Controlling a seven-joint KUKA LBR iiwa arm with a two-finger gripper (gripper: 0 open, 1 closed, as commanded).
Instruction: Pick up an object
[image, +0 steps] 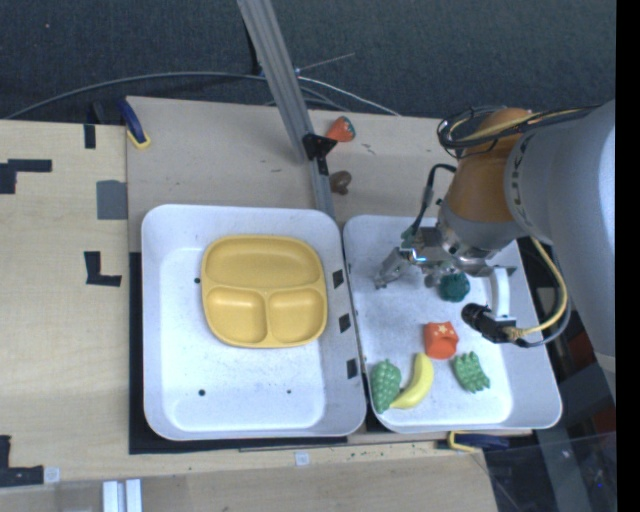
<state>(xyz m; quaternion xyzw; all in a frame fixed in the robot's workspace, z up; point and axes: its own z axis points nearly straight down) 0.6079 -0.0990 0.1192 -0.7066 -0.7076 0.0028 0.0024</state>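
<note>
Over the right bin (530, 405), claw (392, 272) with fingers spread, gripping nothing, dark green ball (455, 288) just beside

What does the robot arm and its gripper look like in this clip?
The arm is bulky, rounded and light grey, with an orange band above the wrist. Black cables loop over the orange part, and a yellow one curves beside it. The gripper is small, metallic and grey, with thin fingers.
</note>
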